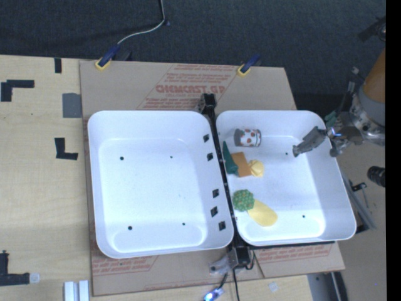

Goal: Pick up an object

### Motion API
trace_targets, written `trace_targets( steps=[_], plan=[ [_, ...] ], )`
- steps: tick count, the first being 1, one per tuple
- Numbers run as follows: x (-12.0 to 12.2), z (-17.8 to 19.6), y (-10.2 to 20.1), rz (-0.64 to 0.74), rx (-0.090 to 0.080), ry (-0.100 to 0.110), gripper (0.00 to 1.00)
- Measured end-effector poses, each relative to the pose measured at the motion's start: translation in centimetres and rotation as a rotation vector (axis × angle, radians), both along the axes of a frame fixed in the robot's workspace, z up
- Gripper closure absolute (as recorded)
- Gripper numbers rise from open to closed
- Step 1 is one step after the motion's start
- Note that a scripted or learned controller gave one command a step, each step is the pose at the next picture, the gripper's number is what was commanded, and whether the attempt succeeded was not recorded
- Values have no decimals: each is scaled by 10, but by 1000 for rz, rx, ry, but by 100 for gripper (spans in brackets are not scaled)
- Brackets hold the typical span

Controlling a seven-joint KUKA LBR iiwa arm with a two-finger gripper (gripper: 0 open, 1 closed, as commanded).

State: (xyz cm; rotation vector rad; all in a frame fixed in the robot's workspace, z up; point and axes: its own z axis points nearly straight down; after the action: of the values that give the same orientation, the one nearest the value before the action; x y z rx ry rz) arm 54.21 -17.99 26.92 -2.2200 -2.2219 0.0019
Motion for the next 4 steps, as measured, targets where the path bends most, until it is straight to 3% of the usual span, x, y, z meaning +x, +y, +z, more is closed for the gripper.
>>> trace_targets(
  steps=[1,2,3,4],
  plan=[
    [18,-172,45,3,5,14,0],
    [56,-184,48,2,1,-2,0],
    [104,-184,72,5,-1,-5,0],
    [102,-174,71,3,0,-2,100]
  ],
)
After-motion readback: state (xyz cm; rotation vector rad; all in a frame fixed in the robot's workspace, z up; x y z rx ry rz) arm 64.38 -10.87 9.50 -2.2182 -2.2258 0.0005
